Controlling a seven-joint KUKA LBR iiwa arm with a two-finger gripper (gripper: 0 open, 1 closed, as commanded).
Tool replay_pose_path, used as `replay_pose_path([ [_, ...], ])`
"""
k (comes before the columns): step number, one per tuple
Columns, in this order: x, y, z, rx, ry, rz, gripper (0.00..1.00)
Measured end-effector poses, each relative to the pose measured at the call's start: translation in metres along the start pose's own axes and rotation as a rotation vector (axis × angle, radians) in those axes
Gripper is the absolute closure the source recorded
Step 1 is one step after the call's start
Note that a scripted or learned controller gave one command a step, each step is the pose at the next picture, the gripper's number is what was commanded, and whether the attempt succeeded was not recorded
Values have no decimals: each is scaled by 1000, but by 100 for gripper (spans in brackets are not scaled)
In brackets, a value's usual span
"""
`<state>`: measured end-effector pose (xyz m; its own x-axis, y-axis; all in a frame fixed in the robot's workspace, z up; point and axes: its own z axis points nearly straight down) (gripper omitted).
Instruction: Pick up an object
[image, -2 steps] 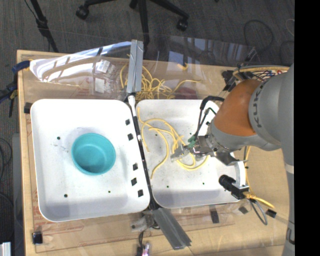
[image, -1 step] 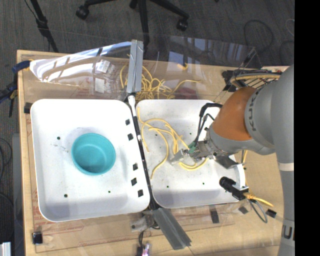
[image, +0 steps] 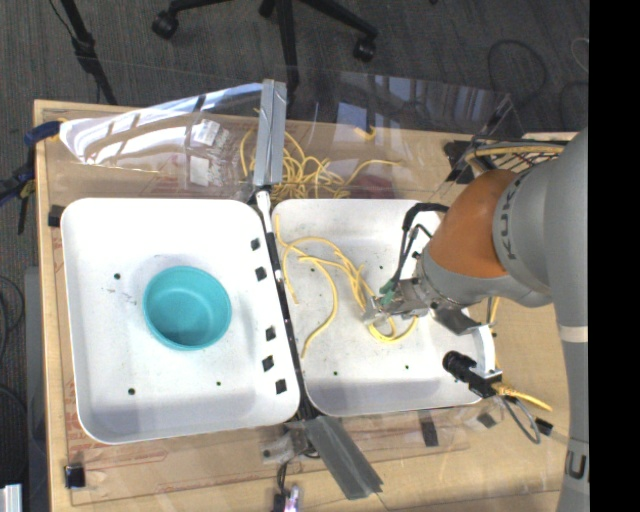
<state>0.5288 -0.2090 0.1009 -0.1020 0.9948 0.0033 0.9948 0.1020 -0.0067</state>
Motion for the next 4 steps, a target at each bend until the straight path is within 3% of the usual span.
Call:
replay_pose_path([
  [1, -7, 59, -137, -8, -5, -64, 100],
  [2, -6, 59, -136, -6, -4, -64, 0],
  [3, 0, 13, 8, -4, -2, -150, 0],
  [4, 0, 13, -2, -2, -1, -155, 100],
])
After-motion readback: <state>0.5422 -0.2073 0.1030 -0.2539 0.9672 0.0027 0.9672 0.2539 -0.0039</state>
